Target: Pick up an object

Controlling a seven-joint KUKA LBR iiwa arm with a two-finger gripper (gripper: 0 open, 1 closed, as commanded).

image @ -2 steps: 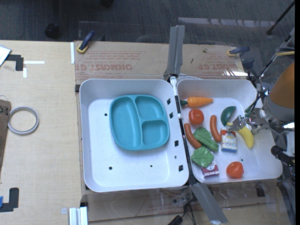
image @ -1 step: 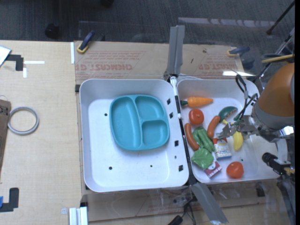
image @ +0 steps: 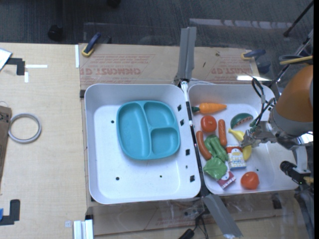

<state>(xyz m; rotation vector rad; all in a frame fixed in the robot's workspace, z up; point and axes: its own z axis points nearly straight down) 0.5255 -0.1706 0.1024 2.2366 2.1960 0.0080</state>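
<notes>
The jaws (image: 250, 137) hang low over the right bin (image: 269, 180), reaching in from the right; whether they are apart or together I cannot tell, and nothing shows plainly between them. Directly under and just left of the jaws lies a banana (image: 238, 135), with a watermelon slice (image: 242, 119) just above it. Below the jaws stands a small carton (image: 236, 159), and farther below a tomato (image: 249, 180). Left of the jaws lie a red sausage (image: 222, 131), a second tomato (image: 208, 123), green peppers (image: 215, 156) and a longer sausage (image: 202, 145); a carrot (image: 211, 107) lies up and left. Well to the left of the jaws, the left bin (image: 99, 178) holds a teal divided plate (image: 148, 129). Far left on the bench (image: 40, 183) lies a tape roll (image: 23, 127).
</notes>
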